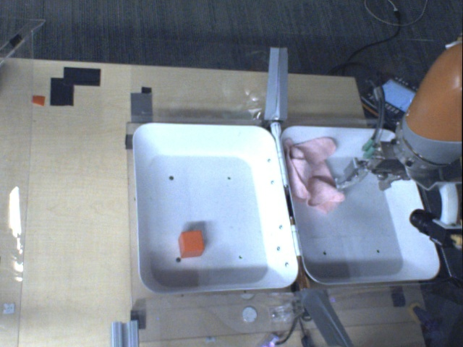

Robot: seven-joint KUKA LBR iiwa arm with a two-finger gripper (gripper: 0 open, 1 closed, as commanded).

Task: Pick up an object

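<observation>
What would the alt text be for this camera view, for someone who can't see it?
A robot arm reaches from the right, its gripper beside a crumpled pink cloth in the right white bin. The left white bin holds a small orange block.

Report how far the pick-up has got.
Done: the arm has reached into the right bin, with the gripper beside the pink cloth. In hand: closing in on that cloth; whether it is gripped is unclear. Left: lifting an object. The orange block lies in the left bin.
</observation>
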